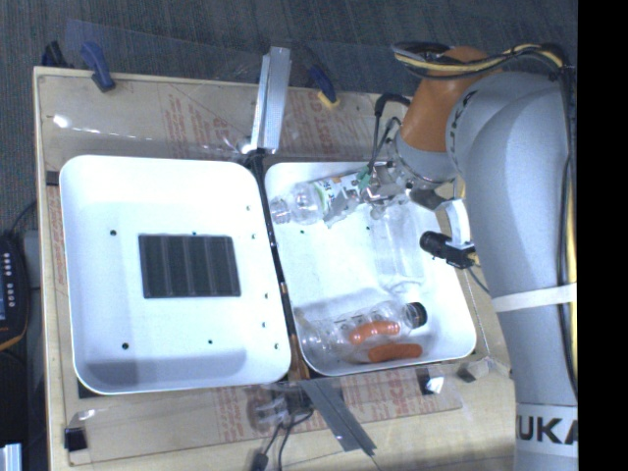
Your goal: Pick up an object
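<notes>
Arm is reaching in from the right, gripper [378, 189] sitting low at the far edge of the right bin [451, 307], just beside a clear bottle [312, 202] lying there. Finger opening: cannot tell. Another clear bottle [368, 324] and orange pieces [378, 334] are lying along the near wall. Left bin [88, 263] is carrying a dark grate [189, 265].

You had even, fairly bright overhead light. The left bin [157, 361] glared near-white, with a soft shadow along its lower wall. The clear bottles [324, 202] washed out against the right bin [446, 307]. Focus was slightly soft throughout.
</notes>
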